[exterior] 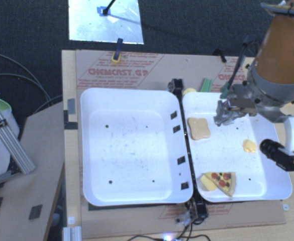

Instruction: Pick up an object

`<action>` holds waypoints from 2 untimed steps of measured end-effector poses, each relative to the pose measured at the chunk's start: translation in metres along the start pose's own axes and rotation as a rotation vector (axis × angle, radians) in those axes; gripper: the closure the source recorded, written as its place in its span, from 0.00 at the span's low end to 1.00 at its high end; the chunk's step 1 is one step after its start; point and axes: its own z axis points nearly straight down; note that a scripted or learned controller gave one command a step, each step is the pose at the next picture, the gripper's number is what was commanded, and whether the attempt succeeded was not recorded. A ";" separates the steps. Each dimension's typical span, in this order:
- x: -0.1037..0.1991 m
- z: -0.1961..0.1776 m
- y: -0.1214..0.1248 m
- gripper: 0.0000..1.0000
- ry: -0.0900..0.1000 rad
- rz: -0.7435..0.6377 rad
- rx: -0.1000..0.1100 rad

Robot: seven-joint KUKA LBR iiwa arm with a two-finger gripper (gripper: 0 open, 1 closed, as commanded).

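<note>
The claw (226, 115) hovers over the right bin (267, 187), just right of the toast slice (199, 128); whether it is open cannot be told, and nothing shows in its grip. Descending here, it risks striking bare bin floor beside the toast, or nudging the slice toward the divider.

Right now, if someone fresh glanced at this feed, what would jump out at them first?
Probably the big grey and orange arm reaching in from the right, its gripper hanging over the right bin beside a toast slice. Next, the colourful pizza slice near that bin's front edge, with a small yellow piece further right.
</note>
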 end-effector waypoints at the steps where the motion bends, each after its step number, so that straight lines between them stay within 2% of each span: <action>1: 0.022 0.006 -0.001 1.00 0.001 -0.007 0.008; 2: 0.073 -0.004 -0.001 1.00 0.002 -0.012 0.007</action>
